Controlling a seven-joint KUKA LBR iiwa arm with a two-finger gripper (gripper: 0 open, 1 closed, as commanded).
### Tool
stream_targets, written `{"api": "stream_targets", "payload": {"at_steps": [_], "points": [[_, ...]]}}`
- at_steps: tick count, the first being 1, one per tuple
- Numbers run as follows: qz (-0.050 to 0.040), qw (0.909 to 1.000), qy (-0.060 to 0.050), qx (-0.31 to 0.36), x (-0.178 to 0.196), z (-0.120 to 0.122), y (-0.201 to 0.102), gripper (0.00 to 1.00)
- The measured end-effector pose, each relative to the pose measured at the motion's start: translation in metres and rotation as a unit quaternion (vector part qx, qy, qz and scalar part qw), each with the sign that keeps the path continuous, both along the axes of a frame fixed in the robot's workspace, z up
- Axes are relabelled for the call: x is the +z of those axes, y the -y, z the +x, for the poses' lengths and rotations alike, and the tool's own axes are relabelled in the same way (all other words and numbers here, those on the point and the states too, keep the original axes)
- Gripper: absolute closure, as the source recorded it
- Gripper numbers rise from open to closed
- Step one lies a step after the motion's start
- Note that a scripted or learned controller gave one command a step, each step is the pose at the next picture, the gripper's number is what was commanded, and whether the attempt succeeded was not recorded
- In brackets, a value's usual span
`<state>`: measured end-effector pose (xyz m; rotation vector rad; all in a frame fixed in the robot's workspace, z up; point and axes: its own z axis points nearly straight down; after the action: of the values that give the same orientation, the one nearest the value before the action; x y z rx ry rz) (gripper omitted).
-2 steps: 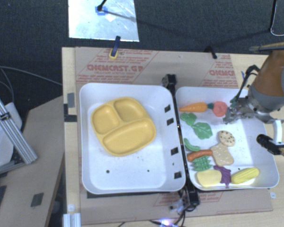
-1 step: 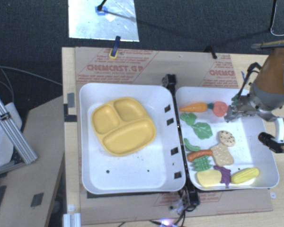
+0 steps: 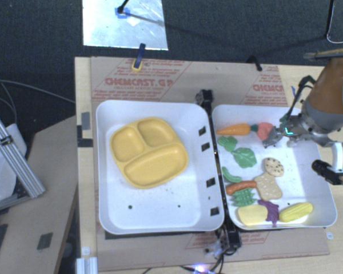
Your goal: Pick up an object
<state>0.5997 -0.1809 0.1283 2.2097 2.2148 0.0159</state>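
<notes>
Camera view: the gripper (image 3: 281,137) hangs over the right bin (image 3: 317,170), near its far wall, just beside a toy strawberry (image 3: 264,130) and carrot (image 3: 234,130); whether it is apart or together cannot be told. A yellow divided plate (image 3: 148,152) lies in the left bin (image 3: 111,210) on the desk (image 3: 177,76).

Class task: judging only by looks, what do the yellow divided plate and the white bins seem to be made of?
Yellow divided plate: probably moulded plastic, matte; even colour, soft rounded compartment edges. White bins: likely thin formed plastic, slightly glossy; smooth curved rims with a faint sheen. Neither can be confirmed by sight.
</notes>
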Motion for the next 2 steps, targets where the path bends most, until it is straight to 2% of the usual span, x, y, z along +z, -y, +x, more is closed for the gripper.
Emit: {"api": "stream_targets", "payload": {"at_steps": [1,2], "points": [[0.0007,1.0,-0.005,0.002,-0.045,0.044,0.012,0.0],[0.0,1.0,-0.004,0.002,-0.028,0.071,0.025,0.0]]}}
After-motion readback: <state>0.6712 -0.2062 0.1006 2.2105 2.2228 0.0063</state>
